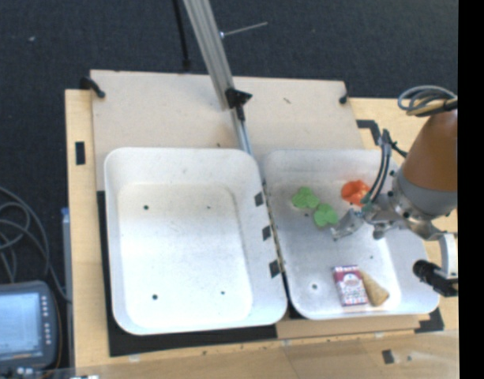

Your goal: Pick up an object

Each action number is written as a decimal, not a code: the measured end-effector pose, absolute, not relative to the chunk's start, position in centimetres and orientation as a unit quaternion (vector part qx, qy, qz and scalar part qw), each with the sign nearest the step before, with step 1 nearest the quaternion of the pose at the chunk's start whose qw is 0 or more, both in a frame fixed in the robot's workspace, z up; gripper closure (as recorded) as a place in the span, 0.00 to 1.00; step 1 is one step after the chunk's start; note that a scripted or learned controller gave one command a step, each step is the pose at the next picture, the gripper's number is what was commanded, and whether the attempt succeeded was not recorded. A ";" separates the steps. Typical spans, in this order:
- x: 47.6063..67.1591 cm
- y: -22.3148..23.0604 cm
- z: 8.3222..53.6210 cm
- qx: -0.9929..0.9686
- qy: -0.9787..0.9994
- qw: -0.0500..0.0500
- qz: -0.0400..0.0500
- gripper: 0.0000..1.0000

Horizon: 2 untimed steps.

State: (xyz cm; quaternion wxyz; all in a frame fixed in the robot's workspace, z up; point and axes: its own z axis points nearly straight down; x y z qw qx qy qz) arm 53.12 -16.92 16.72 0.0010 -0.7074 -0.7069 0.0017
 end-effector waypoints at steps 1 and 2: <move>52.7 -17.7 12.2 -0.707 -0.707 0.000 0.001 0.00; 52.6 -17.8 10.0 -0.708 -0.706 0.000 0.001 0.00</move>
